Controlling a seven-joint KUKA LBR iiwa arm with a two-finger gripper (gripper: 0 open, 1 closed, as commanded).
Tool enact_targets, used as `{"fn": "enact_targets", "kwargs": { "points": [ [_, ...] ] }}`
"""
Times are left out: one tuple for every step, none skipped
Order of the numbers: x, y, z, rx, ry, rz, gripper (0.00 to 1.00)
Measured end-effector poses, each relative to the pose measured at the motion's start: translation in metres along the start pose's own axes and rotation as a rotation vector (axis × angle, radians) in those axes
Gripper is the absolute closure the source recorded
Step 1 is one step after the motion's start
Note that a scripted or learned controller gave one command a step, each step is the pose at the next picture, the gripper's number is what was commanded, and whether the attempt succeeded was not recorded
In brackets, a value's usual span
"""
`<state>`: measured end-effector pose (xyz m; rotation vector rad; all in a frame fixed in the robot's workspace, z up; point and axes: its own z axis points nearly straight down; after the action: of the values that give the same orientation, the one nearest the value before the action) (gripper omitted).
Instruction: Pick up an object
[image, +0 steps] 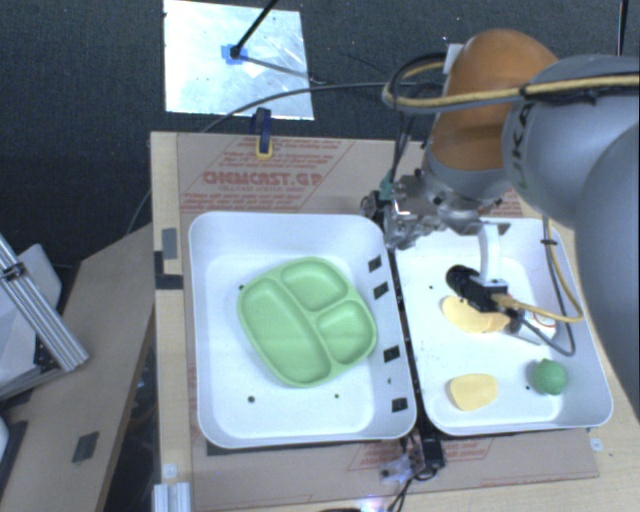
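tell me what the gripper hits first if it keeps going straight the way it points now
Probably the bare floor of the right bin, at its far corner on the view's left, where the gripper points down. Depth is unclear, so it might catch the bin's rim instead.

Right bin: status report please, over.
Gripper over right bin's far corner, beside left bin, grasp unclear. Yellow slice, yellow lump, green ball lie loose. Lump, ball unobstructed.

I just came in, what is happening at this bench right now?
The grey arm reaches in from the right, and its gripper hangs over the far left corner of the right bin. Nothing is visibly picked up: two yellow pieces and a green ball lie in that bin, and a green divided plate lies in the left bin.
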<state>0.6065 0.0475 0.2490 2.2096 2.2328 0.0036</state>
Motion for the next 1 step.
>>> {"fn": "enact_targets", "kwargs": {
  "points": [
    [0.0514,0.0301,0.0122,-0.002,0.0,0.001,1.0]
  ]
}}
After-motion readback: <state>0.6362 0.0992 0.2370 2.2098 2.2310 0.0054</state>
